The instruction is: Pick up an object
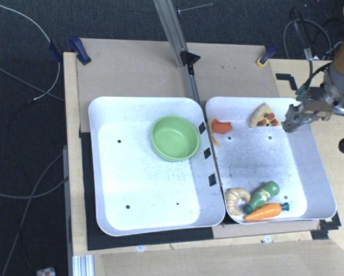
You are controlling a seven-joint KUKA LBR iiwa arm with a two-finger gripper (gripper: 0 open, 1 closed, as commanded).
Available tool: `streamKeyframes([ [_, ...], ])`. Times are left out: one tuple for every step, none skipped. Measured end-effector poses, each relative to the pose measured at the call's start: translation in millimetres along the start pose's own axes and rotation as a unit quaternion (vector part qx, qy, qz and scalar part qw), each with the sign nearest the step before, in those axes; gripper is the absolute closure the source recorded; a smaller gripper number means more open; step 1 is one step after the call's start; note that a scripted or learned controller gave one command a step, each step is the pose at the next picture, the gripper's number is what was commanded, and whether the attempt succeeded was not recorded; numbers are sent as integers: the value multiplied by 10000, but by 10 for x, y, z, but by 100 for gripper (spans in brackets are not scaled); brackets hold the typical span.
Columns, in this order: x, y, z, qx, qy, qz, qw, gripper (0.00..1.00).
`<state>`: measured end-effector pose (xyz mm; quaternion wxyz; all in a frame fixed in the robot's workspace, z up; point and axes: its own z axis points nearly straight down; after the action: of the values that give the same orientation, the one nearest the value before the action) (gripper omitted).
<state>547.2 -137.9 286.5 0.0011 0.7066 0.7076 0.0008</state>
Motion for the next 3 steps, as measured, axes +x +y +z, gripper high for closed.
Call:
streamKeyframes([
  [635,49,42,50,34,-28,10000,100],
  [1199,191,210,72,30,-23,10000,100],
  [1668,349,275,25,16,-19,10000,100],
])
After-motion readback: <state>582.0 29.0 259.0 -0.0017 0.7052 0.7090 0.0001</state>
